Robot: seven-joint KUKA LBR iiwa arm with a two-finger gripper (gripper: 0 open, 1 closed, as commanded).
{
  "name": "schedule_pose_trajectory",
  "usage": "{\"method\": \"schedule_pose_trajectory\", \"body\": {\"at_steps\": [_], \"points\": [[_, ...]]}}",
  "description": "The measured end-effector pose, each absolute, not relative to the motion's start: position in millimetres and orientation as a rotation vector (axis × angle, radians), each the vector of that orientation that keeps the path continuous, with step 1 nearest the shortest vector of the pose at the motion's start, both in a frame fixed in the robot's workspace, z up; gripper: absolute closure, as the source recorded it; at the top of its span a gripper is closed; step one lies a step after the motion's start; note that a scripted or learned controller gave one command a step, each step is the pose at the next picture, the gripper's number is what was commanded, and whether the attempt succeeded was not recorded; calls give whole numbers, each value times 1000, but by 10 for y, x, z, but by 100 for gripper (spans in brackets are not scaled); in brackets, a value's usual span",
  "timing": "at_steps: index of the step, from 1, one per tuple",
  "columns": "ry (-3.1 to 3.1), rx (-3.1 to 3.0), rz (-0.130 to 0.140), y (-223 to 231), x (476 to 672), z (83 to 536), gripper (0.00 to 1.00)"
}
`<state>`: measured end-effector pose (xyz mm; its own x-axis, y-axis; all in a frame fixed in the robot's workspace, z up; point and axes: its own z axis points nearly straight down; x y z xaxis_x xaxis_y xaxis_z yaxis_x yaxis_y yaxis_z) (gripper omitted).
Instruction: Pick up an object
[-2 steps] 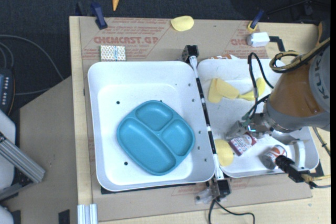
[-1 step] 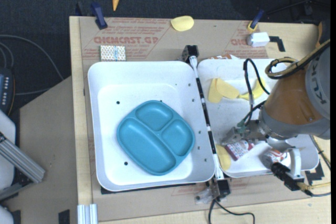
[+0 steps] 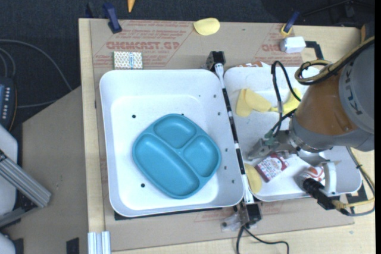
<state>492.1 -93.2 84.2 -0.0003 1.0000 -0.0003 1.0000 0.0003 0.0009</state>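
The right bin (image 3: 253, 75) holds a yellow wedge-shaped toy (image 3: 253, 102) near its far left. A red and white packet (image 3: 271, 168) lies near the front, with a small yellow piece (image 3: 254, 181) at the front left corner. A red and white object (image 3: 315, 174) lies at the front right, partly under the arm. My gripper (image 3: 265, 147) is low in this bin, just above the red packet and below the yellow wedge. The arm's grey and orange body (image 3: 330, 113) hides the bin's right half.
The left bin (image 3: 119, 95) holds a blue divided plate (image 3: 175, 154). On the bench behind the bins lie a yellow blob (image 3: 206, 26), a patterned packet (image 3: 128, 59), a blue clamp (image 3: 111, 18) and a white block (image 3: 293, 44). A black cable (image 3: 278, 89) loops over the right bin.
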Motion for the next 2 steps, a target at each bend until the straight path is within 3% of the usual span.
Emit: {"method": "schedule_pose_trajectory", "body": {"at_steps": [1,2], "points": [[2223,2224,-1,-927,4787,842,0],[2221,2223,0,-925,4789,938,100]]}}
